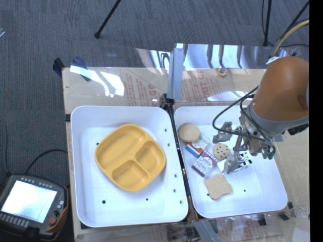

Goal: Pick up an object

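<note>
Tray (130, 157): 1 | bun (189, 132): 1 | cookie (221, 151): 1 | toast (218, 186): 1 | fingers (236, 164): grip unclear

The arm's orange band (281, 89) hides the right bin's (262, 200) far right corner, and the pendant (31, 204) is cut off at the bottom-left edge

A wooden bench (101, 87) covered with glare-streaked clear sheeting stands on dark grey carpet (45, 29), with black stand legs (112, 11) behind it and a lit handheld control pendant (31, 201) lying at lower left.
</note>
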Available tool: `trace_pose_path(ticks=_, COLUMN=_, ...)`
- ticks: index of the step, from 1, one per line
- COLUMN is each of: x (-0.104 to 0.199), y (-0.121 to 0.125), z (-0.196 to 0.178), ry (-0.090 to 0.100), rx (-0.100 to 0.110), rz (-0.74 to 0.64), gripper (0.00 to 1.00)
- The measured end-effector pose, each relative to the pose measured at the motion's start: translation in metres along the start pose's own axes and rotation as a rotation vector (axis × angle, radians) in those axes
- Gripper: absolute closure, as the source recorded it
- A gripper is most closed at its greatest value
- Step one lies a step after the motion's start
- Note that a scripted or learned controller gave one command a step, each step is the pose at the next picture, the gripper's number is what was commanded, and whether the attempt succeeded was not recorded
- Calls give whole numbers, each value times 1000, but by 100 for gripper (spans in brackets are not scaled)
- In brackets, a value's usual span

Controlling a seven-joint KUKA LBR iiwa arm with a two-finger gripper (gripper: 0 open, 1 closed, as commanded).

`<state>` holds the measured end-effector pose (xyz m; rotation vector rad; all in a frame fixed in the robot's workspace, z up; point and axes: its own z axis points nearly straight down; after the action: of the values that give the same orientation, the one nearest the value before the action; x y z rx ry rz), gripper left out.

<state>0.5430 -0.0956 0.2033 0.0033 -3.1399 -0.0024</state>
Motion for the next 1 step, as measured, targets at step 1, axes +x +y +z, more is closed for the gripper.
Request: trace_pose_path(ticks=1, x=16, y=2, z=111, ry=-10, rx=0, rz=88, gripper=0)
